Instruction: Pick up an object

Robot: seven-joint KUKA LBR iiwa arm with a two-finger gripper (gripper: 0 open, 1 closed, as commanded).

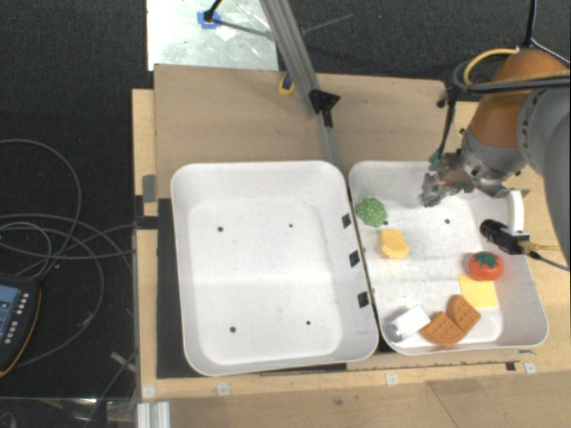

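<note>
Two smooth white plastic bins (268, 266), faintly glossy, matt brown bench board (384, 114) like wood, dull grey metal pole (290, 34) upper middle, dark rough carpet-like floor (71, 61) at left.

— What do we see around the bench (223, 114)?

— We see dark carpeted floor (71, 69) on all sides, with black cables (53, 230) looping across it on the left.

— And at the far left edge?

— A handheld pendant (13, 315) with a lit screen lies there. Up top, we see a pale shiny floor panel (192, 20) bearing blue tape (210, 19), and a grey pole (290, 38) slanting over it.
</note>
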